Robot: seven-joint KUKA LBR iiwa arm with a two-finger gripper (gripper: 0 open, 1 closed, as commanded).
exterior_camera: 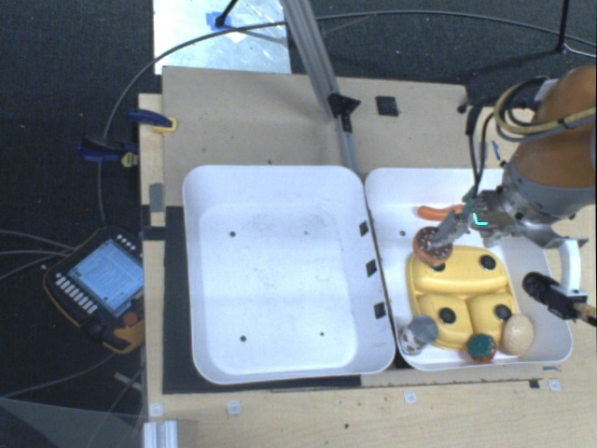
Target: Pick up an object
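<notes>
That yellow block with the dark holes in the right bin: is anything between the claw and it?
Partly. The claw hangs at the upper left edge of the yellow block, and a small brown dotted piece lies right there under its tip. The rest of the block's top is bare; the other small things sit along its lower edge.

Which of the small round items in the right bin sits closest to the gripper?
The brown sprinkled donut, right at the gripper, at the top edge of the yellow toy. The grey ball, green ball and beige egg lie along the bin's near edge.
</notes>
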